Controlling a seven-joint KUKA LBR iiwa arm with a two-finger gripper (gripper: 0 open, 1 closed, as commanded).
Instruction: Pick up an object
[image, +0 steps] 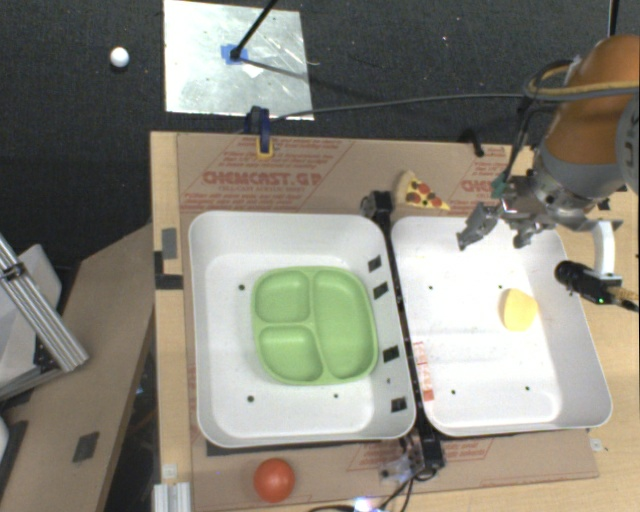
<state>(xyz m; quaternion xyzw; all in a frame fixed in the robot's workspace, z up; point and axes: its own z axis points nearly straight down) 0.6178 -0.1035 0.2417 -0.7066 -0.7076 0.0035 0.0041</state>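
The gripper (500, 230) hung with fingers spread, holding nothing, over the right bin's (480, 400) far edge; the yellow object (518, 309) lay nearer the camera, apart.

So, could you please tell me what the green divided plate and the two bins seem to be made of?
The green divided plate looks like moulded plastic with a matte finish: uniform colour, rounded compartments, soft sheen. The left bin and the right bin look like thin formed white plastic with a smooth, slightly speckled surface and rounded rims, though the view leaves that open.
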